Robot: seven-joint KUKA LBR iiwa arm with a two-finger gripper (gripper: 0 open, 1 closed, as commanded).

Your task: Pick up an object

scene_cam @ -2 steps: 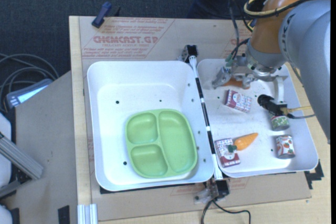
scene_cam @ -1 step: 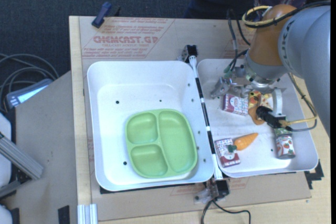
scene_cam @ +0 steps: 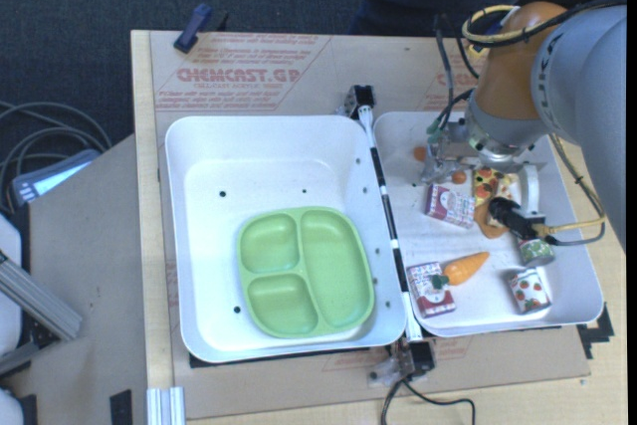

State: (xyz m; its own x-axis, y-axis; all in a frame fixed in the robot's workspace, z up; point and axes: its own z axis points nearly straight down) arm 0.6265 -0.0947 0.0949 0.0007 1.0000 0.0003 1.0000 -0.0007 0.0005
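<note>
Carrot (scene_cam: 466,267) lies near, below the tool (scene_cam: 453,152), apart

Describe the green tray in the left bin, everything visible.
The green tray is a light green, rounded-rectangle plate that looks like plastic, moulded into three compartments: two smaller ones on the camera's left, one long one on the right. It lies flat on the floor of the left bin, toward the near side, slightly rotated. Nothing sits in it.

Orange toy carrot (scene_cam: 466,267) lying flat, right bin, beside red-white carton (scene_cam: 431,289).
</note>
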